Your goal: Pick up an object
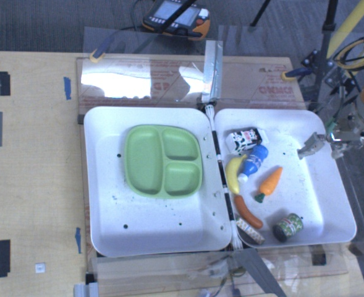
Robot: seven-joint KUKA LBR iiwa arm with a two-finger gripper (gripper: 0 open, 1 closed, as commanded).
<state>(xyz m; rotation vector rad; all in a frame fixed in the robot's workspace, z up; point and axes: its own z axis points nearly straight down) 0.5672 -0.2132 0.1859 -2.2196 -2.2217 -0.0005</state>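
The right bin [330, 215] holds several small objects. A black-and-white carton [243, 139] lies near its back left, with a blue bottle [253, 161] just in front. A yellow banana [232, 174] rests along the left wall. An orange carrot [269, 182] lies in the middle, a red-brown sausage [248, 212] in front of it, and a green can [288, 226] toward the front. The gripper [321, 142] hovers at the bin's right back edge, well to the right of the carrot, with nothing seen in it.
The left bin [101, 184] carries a green divided plate [164, 161]. A brush-like item [249, 232] sits at the right bin's front left corner. Cables and stands crowd the area right of the bins. A handheld device [174, 14] lies behind the bench.
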